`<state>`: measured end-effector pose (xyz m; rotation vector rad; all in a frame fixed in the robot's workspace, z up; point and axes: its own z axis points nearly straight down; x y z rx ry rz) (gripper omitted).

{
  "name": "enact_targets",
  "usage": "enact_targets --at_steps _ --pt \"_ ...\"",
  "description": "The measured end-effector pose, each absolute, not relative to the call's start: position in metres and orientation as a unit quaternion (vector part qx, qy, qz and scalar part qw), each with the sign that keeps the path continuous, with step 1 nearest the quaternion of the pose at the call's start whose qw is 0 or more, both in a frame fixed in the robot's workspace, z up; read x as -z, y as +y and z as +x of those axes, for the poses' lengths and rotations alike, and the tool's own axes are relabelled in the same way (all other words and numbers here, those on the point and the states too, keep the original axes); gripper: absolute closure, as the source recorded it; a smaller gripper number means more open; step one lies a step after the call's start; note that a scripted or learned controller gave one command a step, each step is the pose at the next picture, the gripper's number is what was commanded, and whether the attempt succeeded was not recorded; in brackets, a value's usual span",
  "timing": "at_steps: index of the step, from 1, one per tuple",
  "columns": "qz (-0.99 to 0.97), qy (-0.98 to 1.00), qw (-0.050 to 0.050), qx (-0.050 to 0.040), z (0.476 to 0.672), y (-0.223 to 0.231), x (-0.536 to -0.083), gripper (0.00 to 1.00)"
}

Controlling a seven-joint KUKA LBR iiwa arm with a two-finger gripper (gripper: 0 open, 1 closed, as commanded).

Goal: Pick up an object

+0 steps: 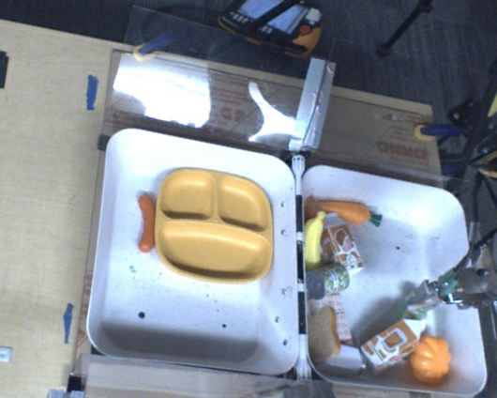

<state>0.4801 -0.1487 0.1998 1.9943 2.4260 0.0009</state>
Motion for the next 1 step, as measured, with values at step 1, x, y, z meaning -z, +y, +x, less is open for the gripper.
enact_targets --at_steps 1 --pt "0.662 0.750 0.001 -0.0003 0.4800 -0.0634 -0.2355 1.00"
